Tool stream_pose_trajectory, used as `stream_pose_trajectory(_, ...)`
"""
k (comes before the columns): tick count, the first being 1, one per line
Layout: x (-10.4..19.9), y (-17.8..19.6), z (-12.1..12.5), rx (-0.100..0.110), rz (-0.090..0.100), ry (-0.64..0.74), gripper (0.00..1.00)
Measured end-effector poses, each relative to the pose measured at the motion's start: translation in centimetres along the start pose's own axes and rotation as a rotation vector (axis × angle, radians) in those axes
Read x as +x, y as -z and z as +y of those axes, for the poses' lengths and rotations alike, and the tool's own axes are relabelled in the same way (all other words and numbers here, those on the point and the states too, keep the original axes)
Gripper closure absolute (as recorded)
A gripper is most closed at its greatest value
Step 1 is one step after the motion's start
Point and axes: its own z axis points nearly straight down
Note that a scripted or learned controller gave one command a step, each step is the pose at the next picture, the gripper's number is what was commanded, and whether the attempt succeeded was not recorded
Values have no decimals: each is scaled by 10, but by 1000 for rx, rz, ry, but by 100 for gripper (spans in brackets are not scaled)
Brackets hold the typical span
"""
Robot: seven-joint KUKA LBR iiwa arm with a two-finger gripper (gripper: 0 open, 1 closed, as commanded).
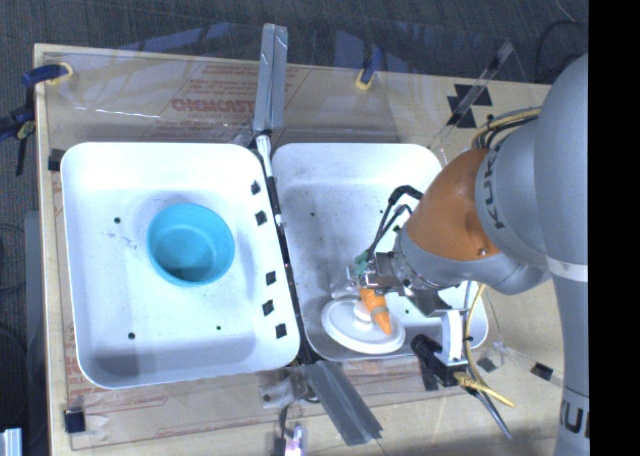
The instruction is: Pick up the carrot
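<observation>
A small orange carrot [378, 311] lies in the right bin [325, 179], near its front edge, over a round white plate [350, 327]. My gripper [368, 281] hangs directly above the carrot's upper end, at the tip of the grey arm with the orange band [450, 219]. The carrot's top meets the underside of the gripper, and the arm's wrist hides the contact. The carrot points down and to the right across the plate.
A blue bowl [191, 242] stands in the middle of the left bin [85, 274]. A divider with black clips [272, 244] runs between the two bins. The arm's bulk covers the right bin's right side.
</observation>
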Motion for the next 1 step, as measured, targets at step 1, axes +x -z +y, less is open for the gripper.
stream_pose_trajectory(1, 60, 91, -6, 5, 1, -55, 100)
